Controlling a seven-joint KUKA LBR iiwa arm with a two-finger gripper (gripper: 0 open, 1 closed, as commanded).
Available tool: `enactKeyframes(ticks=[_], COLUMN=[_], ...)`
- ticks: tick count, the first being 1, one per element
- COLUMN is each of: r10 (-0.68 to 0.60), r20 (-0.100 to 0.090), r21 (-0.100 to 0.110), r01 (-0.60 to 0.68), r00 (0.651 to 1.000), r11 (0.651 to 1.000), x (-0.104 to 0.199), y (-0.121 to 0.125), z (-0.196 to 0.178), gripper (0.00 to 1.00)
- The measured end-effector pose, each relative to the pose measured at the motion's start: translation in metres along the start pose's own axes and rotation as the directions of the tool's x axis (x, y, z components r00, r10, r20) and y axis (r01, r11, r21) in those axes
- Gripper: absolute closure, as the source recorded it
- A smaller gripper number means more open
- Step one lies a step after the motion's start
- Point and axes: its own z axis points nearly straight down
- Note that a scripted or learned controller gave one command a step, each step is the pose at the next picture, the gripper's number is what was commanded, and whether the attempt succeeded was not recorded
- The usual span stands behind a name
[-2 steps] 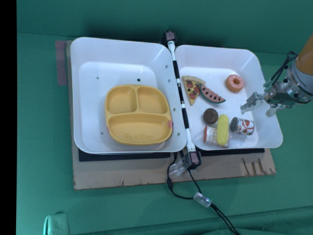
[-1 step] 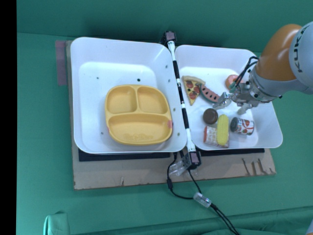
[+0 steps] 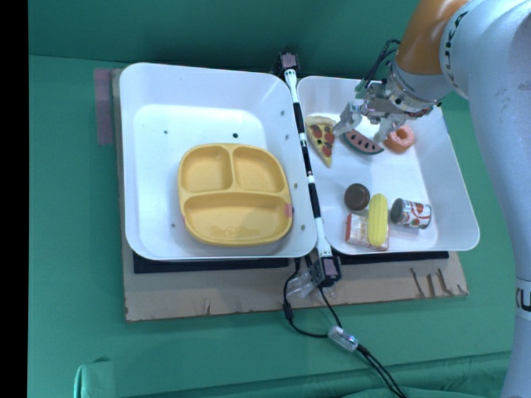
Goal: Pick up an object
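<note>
Camera view, looking down at a slant on a green-covered table (image 3: pixel 75 222) bearing two shallow white bins side by side. In the left bin (image 3: pixel 149 89), a yellow divided plate (image 3: pixel 235 194), lying flat toward the near side. In the right bin (image 3: pixel 448 214), several toy foods: a pizza slice (image 3: pixel 323 138) near the left wall, a watermelon slice (image 3: pixel 362 143) and an orange ring-shaped donut (image 3: pixel 401 139) toward the far end, both just beside the gripper. Nearer the front, a small brown round piece (image 3: pixel 358 196), a yellow corn cob (image 3: pixel 378 220) lying over a small printed packet (image 3: pixel 358 230), and a small can (image 3: pixel 411 213) on its side just right of the corn.

Reaching in from the right, the grey arm with its orange band (image 3: pixel 433 23). Gripper (image 3: pixel 371 124) low over the far end of the right bin, fingers spread apart, one toward the pizza slice, the other by the donut, the watermelon slice just below between them. Nothing seen clamped between the fingers.
</note>
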Motion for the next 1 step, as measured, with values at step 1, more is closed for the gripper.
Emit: enactKeyframes(ticks=[1], r10=[0.004], r20=[0.007], r21=[-0.016], r01=[-0.004], r00=[1.0], r11=[1.0], x=[-0.0027], y=[0.0036], z=[-0.0183], gripper=[1.0])
